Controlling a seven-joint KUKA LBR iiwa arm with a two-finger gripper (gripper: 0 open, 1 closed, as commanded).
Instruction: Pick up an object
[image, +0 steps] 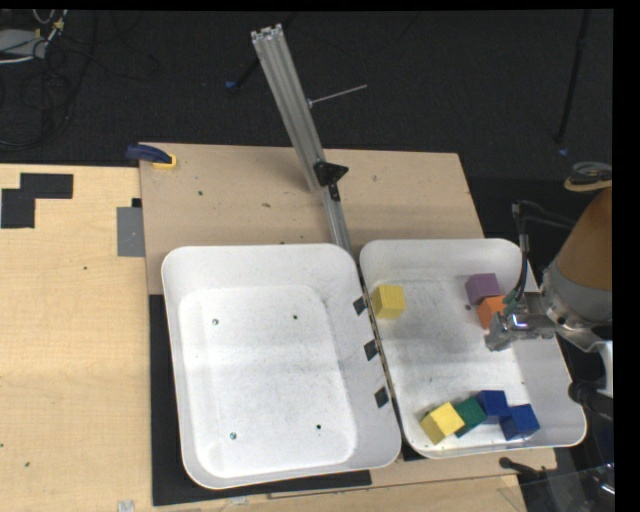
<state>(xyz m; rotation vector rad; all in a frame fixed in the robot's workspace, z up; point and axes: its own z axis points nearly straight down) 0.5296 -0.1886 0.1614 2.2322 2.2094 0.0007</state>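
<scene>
Orange block looks like the target: it sits in the right bin, near that bin's right wall, touching or just under the purple block behind it. Size order from here.

Bench: plywood top, metal rail leaning across the back.

Left bin: white, shallow, nothing in it.

Right bin: white, holds all the blocks.

Arm: comes in from the right, orange band visible, wrist low over the bin's right side.

Gripper: metal tip right beside the orange block, at its lower right edge, seemingly touching or nearly so. Fingers too small and glary to read; cannot tell how far open they are, and no block shows between them, so nothing counts as held.

Blocks, front of right bin: yellow block, green block and two blue blocks packed together. A second yellow cube sits alone by the bin's left wall, well apart from the gripper.

Step in hand, by my read: closing in on the orange block. To do it well, centre the fingers across the orange block rather than its edge, keep clear of the purple block so both do not get pinched, and stay off the bin wall. Go down fully before closing. Risk: an off-centre grip just pushes the block sideways.
</scene>
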